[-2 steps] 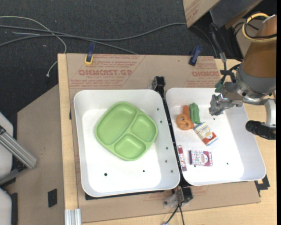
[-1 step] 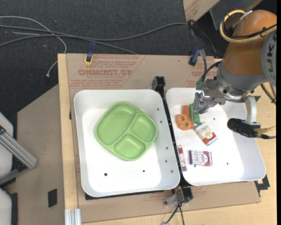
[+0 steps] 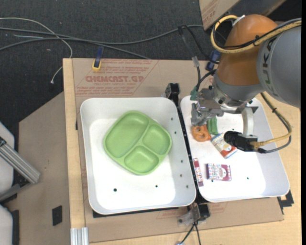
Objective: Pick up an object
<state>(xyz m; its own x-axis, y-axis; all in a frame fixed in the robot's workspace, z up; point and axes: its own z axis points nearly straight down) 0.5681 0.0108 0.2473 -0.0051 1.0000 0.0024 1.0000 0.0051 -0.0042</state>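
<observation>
Gripper [image 3: 201, 125] low in right bin [image 3: 267, 184], just over orange object [image 3: 201, 134] — finger state can't tell — green divided plate [image 3: 137, 141] in left bin [image 3: 95, 191].

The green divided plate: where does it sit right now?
The green divided plate lies in the left bin, roughly central, apart from the tool over the right bin.

You're looking down on a surface [image 3: 119, 81] topped with brown cardboard printed in red lettering, a blue clip [image 3: 98, 62] at its far edge. Beyond it lies dark carpet [image 3: 38, 57] crossed by loose cables [image 3: 52, 36]. A cardboard box [image 3: 213, 12] sits at the top.
</observation>
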